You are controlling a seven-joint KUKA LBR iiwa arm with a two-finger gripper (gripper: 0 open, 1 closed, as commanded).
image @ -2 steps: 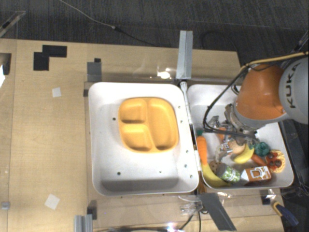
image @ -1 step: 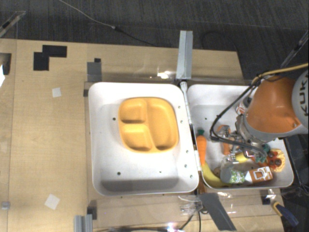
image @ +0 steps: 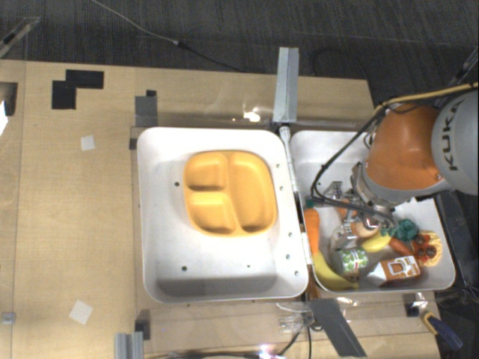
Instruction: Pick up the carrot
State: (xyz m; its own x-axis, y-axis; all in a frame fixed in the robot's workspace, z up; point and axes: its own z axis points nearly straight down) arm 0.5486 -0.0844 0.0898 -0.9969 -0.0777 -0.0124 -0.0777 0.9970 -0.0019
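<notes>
While the gripper hangs low over the right bin, its grip state can't be told; the carrot lies flat along that bin's left wall, just beside it, wedged near the banana, so likely awkward.

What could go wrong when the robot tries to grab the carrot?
The carrot lies tight against the right bin's left wall, so a finger may hit the wall instead. The gripper hangs nearer the banana and green can, so it might grab or bump those.
</notes>
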